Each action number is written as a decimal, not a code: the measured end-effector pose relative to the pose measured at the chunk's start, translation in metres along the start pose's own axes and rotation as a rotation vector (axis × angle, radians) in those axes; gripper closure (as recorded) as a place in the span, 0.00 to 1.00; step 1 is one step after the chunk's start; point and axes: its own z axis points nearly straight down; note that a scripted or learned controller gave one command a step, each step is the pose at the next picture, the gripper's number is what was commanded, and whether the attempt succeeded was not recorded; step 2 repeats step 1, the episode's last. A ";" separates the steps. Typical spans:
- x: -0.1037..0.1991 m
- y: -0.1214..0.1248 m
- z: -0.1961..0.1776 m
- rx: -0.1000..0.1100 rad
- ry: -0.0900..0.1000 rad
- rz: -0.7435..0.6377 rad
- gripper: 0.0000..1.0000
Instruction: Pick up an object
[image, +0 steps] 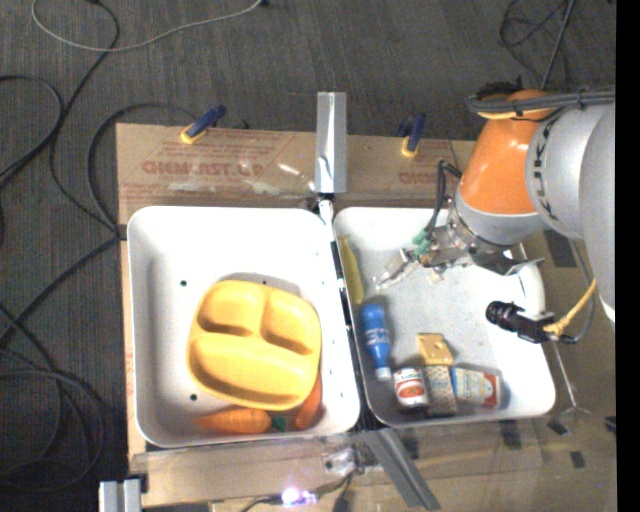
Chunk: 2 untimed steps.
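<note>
My gripper (403, 265) hangs over the upper middle of the right bin (520, 400), below the orange-banded wrist (500, 175). Nothing shows in it. Below it on the bin floor lie a blue bottle (376, 338), a yellow cheese wedge (434, 347), a small red and white can (408, 388) and a carton (472, 385). A yellow strip-like object (351, 272) lies along the bin's left wall. The gripper is apart from all of them, above and to the right of the blue bottle.
The left bin (160, 250) holds a large yellow divided tray (257, 343), with a carrot (235, 420) and another orange item (311, 404) tucked under its front edge. A black connector (508, 316) with a cable sticks out over the right bin's right side.
</note>
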 end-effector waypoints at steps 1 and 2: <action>-0.019 -0.066 0.083 -0.005 -0.003 -0.001 0.00; -0.019 -0.066 0.083 -0.005 -0.003 -0.001 0.00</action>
